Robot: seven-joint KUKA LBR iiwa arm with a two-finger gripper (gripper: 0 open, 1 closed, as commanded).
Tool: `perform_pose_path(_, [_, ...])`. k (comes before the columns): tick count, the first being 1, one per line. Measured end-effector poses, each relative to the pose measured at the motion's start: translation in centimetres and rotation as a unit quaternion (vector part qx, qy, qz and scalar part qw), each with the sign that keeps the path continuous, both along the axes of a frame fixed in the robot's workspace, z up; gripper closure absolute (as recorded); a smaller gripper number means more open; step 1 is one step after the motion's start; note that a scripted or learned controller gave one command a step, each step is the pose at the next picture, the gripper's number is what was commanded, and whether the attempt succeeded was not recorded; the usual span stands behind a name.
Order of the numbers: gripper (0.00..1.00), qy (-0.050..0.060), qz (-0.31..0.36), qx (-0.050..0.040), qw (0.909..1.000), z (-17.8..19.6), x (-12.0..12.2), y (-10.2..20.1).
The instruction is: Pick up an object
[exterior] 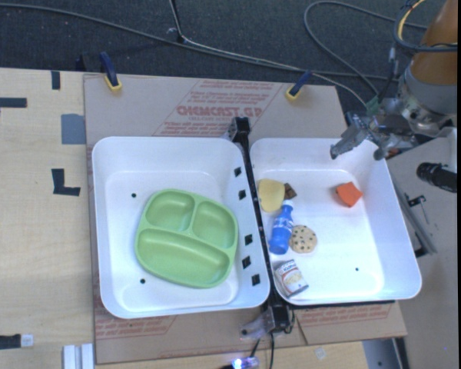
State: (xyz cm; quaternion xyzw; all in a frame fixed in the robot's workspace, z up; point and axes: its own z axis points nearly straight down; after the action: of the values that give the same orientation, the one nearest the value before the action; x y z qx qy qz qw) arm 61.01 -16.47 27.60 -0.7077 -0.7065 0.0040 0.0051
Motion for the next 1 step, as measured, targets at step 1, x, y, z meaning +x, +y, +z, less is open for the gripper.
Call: perform_pose_path(1, [0.00, -0.006, 0.002, -0.0010, 1.0000, 0.71, 0.20, 0.05])
